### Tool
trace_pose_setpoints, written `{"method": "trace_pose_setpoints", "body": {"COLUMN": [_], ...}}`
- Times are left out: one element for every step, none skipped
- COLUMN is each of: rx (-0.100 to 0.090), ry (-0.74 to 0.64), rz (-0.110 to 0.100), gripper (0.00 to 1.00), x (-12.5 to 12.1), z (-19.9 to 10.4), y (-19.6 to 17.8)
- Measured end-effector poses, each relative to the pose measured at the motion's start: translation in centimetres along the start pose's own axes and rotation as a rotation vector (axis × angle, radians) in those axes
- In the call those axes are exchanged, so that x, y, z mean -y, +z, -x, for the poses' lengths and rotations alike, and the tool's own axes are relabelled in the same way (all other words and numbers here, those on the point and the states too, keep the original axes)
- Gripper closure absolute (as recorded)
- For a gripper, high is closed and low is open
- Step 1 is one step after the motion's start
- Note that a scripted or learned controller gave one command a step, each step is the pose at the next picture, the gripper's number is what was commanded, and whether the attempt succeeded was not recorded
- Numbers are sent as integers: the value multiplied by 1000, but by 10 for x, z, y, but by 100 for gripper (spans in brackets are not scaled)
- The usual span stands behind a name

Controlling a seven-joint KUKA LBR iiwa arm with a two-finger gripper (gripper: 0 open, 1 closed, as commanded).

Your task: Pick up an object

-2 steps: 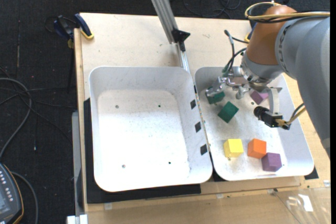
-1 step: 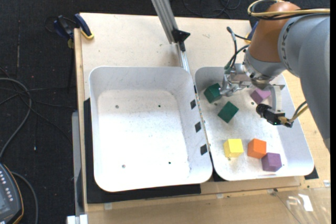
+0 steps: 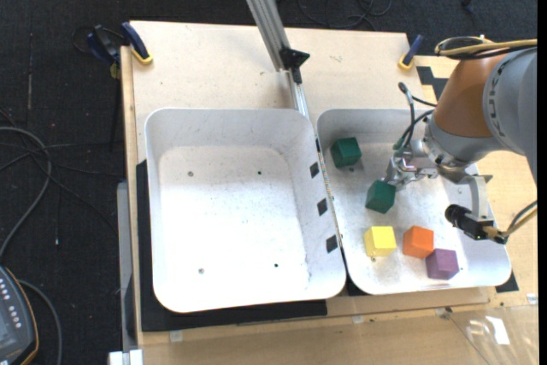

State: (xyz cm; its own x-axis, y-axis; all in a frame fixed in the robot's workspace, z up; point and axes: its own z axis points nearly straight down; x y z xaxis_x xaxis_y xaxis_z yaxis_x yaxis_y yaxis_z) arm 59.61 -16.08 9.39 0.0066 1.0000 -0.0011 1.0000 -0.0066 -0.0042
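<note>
The arm (image 3: pixel 491 107) enters from the right side of the bench and bends down over the right bin (image 3: pixel 496 273). Its gripper (image 3: pixel 396 177) sits low in the middle of that bin, directly above and touching — or nearly touching — a dark green block (image 3: pixel 380 197). The block appears tilted, one corner raised towards the gripper, which suggests contact. Whether the pincer is spread, closed, or clamped on the block cannot be told: the wrist body and cabling hide the tips.

Contents of the right bin:
- a second green block (image 3: pixel 346 152) near the bin's far left corner, well apart from the gripper;
- a yellow block (image 3: pixel 380 240) near the front edge, left of centre;
- an orange block (image 3: pixel 418 241) just beside the yellow one;
- a purple block (image 3: pixel 442 263) touching or just beside the orange one, closest to the front edge.

The left bin (image 3: pixel 162 269) lies alongside, separated by the shared rims at the bench's centre.

Task status — judged from this view: the approach is complete and the gripper is at its target, the dark green block in the bin's centre. A secure grasp is not confirmed. The block is not clearly lifted off the bin floor. Remaining steps: closure on the block, then a lift clear of the bin. A tilted block may slip from the grip during the lift.
</note>
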Motion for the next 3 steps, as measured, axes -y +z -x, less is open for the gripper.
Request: {"method": "trace_pose_setpoints", "body": {"rx": [-1, -3, -2], "ry": [-5, -10, -6], "rz": [5, 2, 6], "gripper": [0, 0, 100], "x": [-3, 61, 59], "z": [-4, -63, -60], "y": [-2, -2, -12]}}
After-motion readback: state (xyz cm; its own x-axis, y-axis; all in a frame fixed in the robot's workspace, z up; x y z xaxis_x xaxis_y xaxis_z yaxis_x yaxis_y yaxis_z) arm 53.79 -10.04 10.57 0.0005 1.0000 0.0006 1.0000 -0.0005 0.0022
